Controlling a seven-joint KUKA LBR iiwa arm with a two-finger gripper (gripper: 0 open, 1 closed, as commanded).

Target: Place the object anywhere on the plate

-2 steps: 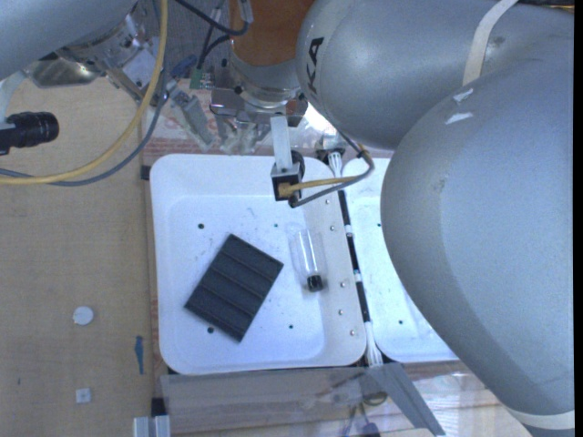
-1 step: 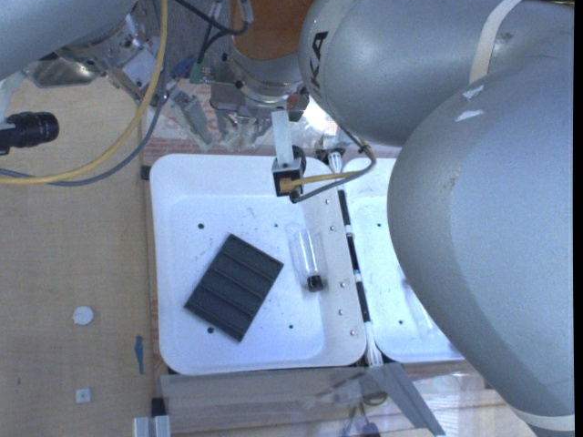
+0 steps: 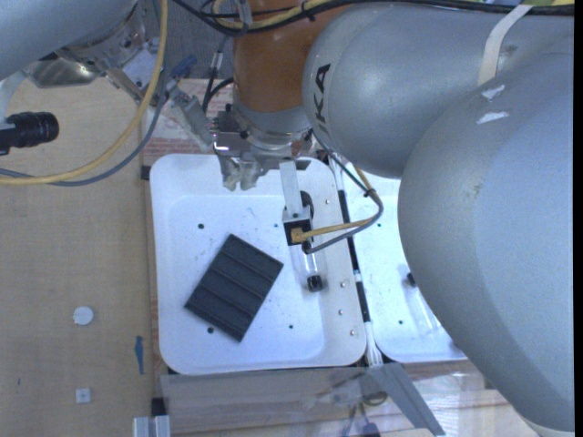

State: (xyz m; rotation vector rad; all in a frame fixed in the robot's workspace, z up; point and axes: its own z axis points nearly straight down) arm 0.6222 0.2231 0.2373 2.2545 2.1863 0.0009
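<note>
White left bin (image 3: 178,244) holds the black ribbed block (image 3: 234,286), below and apart from the jaws; long axis runs lower-left to upper-right. Jaw state cannot be told.

Bright, even light falls from above. The shallow white plastic bin (image 3: 182,244) below the claw (image 3: 240,178) looks nearly washed out. The ribbed black rectangular block (image 3: 235,286) casts only a thin soft shadow. Right of the claw, the rounded grey metal arm (image 3: 474,198) looms close to the lens, slightly soft, with a broad sheen.
</note>
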